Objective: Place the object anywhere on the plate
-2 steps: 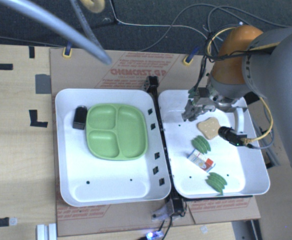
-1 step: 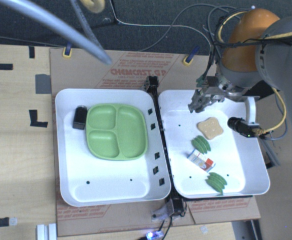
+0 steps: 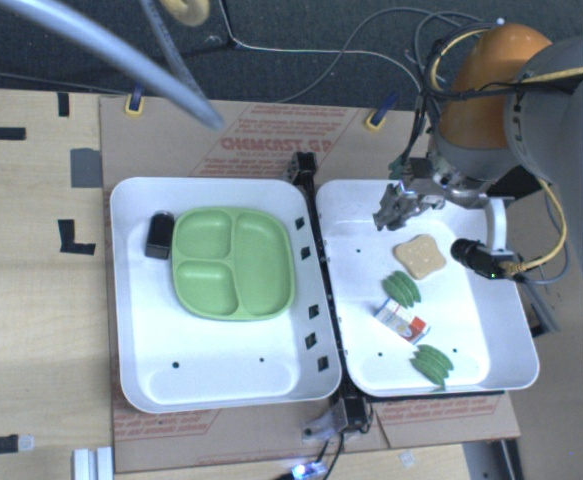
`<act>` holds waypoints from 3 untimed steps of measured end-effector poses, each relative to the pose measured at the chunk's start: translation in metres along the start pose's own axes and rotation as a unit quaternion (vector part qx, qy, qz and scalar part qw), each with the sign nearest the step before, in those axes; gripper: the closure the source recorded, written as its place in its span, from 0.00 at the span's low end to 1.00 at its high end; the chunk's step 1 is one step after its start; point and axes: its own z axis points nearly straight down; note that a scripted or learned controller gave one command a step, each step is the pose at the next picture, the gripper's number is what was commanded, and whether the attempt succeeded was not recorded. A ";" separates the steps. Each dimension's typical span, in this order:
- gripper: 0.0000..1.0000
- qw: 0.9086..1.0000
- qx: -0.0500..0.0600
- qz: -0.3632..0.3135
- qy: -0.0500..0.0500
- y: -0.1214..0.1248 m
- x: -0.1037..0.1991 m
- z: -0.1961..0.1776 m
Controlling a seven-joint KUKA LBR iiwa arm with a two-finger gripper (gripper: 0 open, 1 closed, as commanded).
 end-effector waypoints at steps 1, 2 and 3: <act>1.00 1.000 -0.001 -0.003 0.001 -0.005 0.046 -0.012; 1.00 1.000 0.000 -0.003 0.001 -0.015 0.102 -0.004; 1.00 1.000 -0.001 -0.003 0.001 -0.022 0.154 -0.022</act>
